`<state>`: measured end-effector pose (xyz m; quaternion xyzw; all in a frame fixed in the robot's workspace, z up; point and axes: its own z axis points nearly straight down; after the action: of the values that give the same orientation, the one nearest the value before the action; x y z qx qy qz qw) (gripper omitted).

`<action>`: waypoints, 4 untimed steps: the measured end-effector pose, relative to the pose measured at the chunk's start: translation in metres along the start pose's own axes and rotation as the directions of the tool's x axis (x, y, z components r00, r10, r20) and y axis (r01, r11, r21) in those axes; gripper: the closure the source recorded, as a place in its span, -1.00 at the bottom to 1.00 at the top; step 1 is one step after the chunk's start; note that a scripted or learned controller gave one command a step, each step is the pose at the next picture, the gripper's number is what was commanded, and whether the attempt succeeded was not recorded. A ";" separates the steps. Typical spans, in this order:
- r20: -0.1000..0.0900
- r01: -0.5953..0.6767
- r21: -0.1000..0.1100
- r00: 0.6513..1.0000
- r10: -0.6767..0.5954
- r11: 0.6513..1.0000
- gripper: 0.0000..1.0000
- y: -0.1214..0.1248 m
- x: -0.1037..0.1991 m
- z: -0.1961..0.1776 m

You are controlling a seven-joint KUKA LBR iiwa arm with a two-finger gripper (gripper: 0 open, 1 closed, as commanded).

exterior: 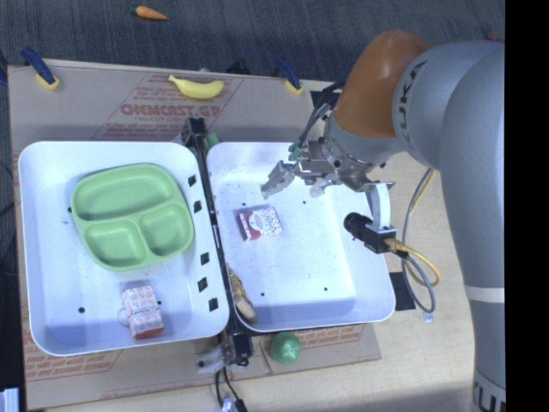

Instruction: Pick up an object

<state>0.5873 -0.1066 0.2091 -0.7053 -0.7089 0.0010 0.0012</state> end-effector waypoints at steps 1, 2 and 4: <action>0.000 0.004 0.001 1.000 -0.004 1.000 1.00 0.000 0.001 -0.010; 0.000 0.004 0.001 1.000 -0.004 1.000 -1.00 0.000 0.000 -0.010; 0.000 0.007 0.003 1.000 -0.007 1.000 -1.00 0.001 0.001 -0.020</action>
<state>0.5881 -0.1057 0.2295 -0.7029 -0.7113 0.0019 0.0022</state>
